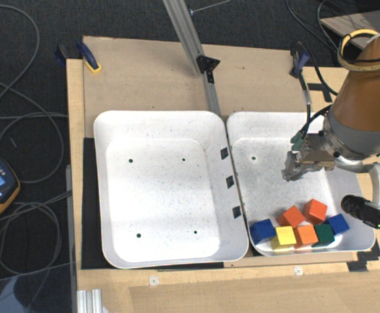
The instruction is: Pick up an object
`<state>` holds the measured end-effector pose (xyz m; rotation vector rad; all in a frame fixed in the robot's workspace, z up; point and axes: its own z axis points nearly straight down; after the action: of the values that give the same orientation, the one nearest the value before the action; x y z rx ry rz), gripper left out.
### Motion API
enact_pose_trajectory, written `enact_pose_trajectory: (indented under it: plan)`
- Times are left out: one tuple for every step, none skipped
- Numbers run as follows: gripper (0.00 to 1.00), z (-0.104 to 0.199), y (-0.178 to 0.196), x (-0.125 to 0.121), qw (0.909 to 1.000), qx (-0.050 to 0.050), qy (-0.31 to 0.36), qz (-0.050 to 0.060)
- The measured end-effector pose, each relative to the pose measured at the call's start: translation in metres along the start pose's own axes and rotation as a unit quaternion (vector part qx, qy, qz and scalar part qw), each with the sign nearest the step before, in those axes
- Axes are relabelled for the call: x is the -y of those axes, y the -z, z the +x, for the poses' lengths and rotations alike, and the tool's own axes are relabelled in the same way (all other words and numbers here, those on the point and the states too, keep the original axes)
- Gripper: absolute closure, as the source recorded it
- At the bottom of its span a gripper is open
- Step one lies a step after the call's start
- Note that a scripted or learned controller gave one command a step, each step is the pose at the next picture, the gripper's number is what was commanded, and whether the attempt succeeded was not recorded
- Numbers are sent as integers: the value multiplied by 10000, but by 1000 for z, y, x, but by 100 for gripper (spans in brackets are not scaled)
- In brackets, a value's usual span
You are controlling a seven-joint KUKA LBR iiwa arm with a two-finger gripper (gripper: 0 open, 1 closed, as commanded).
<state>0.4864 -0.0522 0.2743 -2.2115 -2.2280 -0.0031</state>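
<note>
The hand [295,169] hangs over the middle of the right bin [261,139] — whether its fingers are apart or together I cannot tell. The blocks [300,225] — blue, yellow, orange, green — cluster at that bin's near edge, apart from the hand. The left bin [111,135] lies beside it on the tabletop [144,70].

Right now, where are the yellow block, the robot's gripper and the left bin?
yellow block [285,236]: camera view, on its top face.
gripper [292,173]: camera view, between its fingertips.
left bin [102,194]: camera view, on its left wall.
</note>
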Motion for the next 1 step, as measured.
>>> enact_pose_trajectory:
  plan:
    - [100,57,-21,-1,10000,0,-2,17]
